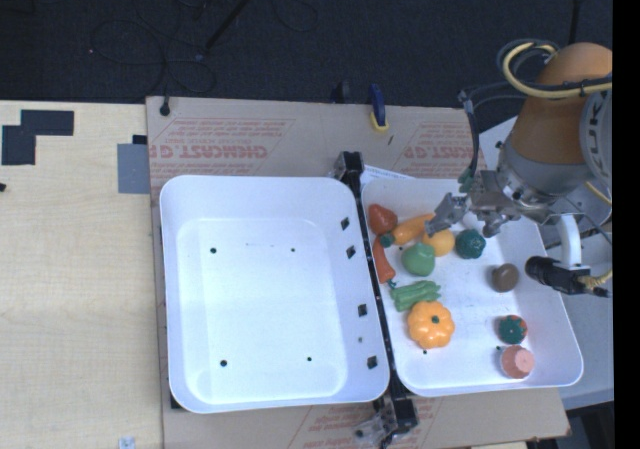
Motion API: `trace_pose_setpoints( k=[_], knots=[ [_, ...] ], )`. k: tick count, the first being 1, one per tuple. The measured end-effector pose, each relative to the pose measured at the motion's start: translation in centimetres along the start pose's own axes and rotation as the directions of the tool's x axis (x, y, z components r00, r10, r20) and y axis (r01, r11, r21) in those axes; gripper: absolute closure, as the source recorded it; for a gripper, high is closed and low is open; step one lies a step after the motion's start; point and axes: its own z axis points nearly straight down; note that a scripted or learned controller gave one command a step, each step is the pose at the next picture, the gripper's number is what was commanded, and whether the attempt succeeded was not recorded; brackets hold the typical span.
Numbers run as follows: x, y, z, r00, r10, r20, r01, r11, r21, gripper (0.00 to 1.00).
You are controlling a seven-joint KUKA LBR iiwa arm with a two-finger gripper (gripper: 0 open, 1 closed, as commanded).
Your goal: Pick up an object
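Observation:
The right bin (560, 357) holds several toy foods. My gripper (468, 220) hangs over its far part with its fingers spread and nothing between them. One fingertip (446, 209) is just above a yellow piece (440, 242) and an orange carrot (413, 228). The other is by a teal ball (470, 244). Close by lie a green ball (419, 259), a red-orange piece (382, 219) and a red chili (383, 264).
Nearer the front of the right bin lie a green pepper (415, 292), an orange pumpkin (430, 324), a brown ball (504, 277), a teal-and-red piece (512, 329) and a pink disc (517, 362). The left bin (180, 237) stands beside it, past a black divider (362, 267).

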Motion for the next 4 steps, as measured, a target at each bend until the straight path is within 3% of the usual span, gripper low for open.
trace_pose_setpoints(
  k=[1, 2, 3, 4],
  knots=[
    [-7.8, -0.9, 10.7, 1.000, 0.005, 0.001, -0.005, 1.000, 0.007, 0.00],
    [-3.2, -10.6, 11.0, 1.000, 0.002, -0.004, -0.002, 1.000, 0.007, 0.00],
    [3.6, -3.2, 10.9, 1.000, -0.006, -0.001, 0.006, 1.000, -0.002, 0.00],
    [4.3, 0.9, 10.9, 1.000, 0.000, 0.001, 0.000, 1.000, 0.002, 0.00]
  ],
)
